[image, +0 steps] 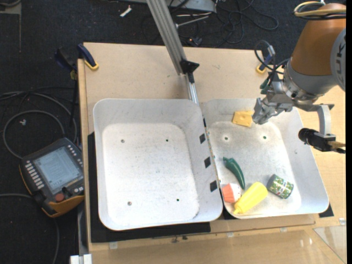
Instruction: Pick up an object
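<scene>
At the near rim of your right bin (pixel 308 202) you have three things close together: one yellow bottle-like toy (pixel 251 197), one red-and-white piece (pixel 231 191) touching it, and one small green can (pixel 281 186) a little apart. Behind them lies one green chilli pepper (pixel 235 171). Farther back, one yellow cheese wedge (pixel 242 118) sits by the far wall (just beside the claw (pixel 260 116)). The arm (pixel 316 48) comes in from the right, wrist bent down; you cannot tell the claw's state. Left bin (pixel 110 164) beside it on the worktop (pixel 137 70).
</scene>
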